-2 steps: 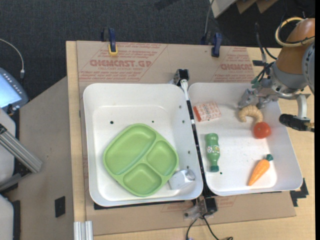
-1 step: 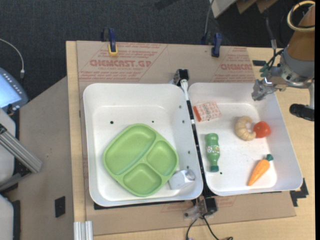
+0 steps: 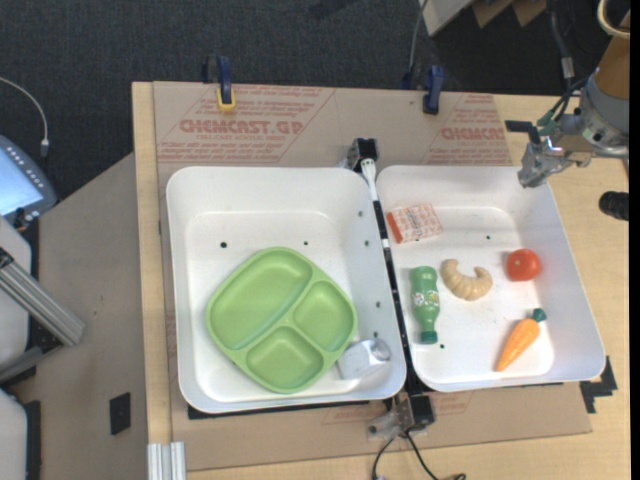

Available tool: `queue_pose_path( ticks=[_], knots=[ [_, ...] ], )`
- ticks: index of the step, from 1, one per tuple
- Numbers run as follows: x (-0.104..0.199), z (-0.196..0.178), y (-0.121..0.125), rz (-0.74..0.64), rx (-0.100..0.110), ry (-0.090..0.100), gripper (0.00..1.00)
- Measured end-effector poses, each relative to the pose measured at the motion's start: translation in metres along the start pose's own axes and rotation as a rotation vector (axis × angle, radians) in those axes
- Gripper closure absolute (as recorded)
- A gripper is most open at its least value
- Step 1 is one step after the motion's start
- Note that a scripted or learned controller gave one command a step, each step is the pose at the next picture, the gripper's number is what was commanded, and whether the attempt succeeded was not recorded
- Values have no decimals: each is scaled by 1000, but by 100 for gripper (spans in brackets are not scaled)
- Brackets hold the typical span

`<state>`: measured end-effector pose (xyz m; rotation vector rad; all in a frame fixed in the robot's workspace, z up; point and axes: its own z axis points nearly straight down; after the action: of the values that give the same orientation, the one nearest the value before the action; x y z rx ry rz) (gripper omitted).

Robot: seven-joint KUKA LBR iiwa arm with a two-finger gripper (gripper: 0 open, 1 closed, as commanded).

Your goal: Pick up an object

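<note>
The right bin (image 3: 560, 218) holds a red tomato (image 3: 522, 264), an orange carrot (image 3: 519, 342), a tan croissant (image 3: 468, 279), a green bottle (image 3: 425, 304) and a red-and-white packet (image 3: 413, 222). My gripper (image 3: 538, 164) hangs above the bin's far right corner, apart from all of them, with nothing seen between its fingers. The tomato is the nearest item, below and slightly left of it.
The left bin (image 3: 190, 218) carries a green divided plate (image 3: 281, 317) and a small clear cup (image 3: 364, 356) at its near right corner. A black brush-like tool (image 3: 371, 183) lies along the ridge between the bins. Blue clamps (image 3: 432, 88) hold the board's far edge.
</note>
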<state>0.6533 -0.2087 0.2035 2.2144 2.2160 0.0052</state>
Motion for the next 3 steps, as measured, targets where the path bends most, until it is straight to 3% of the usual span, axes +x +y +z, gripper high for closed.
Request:
queue_pose_path(
  ticks=[1, 3],
  knots=[
    [-1, -35, 2, 0, 1, 0, 100],
    [114, -33, -13, -5, 10, 6, 100]
  ],
)
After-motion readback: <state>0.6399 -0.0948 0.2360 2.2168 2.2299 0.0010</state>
